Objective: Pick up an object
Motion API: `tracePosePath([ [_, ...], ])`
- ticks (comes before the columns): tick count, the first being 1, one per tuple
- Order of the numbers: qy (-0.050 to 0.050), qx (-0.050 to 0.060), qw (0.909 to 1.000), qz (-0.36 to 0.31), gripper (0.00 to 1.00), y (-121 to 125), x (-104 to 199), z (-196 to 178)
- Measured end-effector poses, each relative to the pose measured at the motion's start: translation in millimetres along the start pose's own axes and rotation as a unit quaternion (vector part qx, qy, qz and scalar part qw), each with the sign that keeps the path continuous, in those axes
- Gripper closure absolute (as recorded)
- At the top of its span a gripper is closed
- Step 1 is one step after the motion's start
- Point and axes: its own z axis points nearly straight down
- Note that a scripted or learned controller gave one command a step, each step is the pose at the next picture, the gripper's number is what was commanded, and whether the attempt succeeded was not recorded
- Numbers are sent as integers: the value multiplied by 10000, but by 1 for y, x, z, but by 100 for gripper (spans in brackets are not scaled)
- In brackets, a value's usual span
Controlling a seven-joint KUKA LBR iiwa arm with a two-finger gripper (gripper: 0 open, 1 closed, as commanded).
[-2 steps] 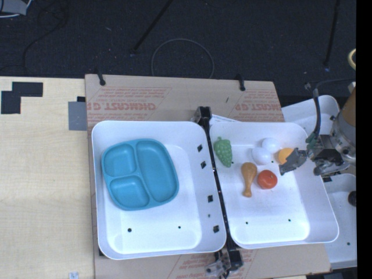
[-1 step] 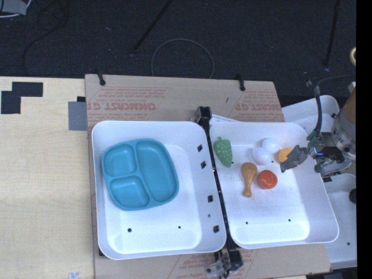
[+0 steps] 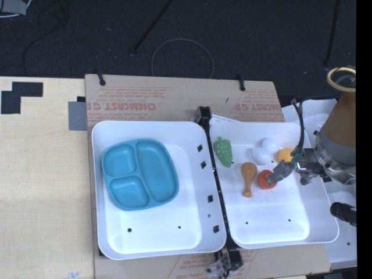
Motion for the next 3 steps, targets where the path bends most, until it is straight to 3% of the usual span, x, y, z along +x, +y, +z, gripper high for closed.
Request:
tracePosePath([
  [2, 2, -2, 10000, 4, 0, -8, -1, 109],
  [3, -4, -25, 10000, 35, 100, -7, -3, 95],
])
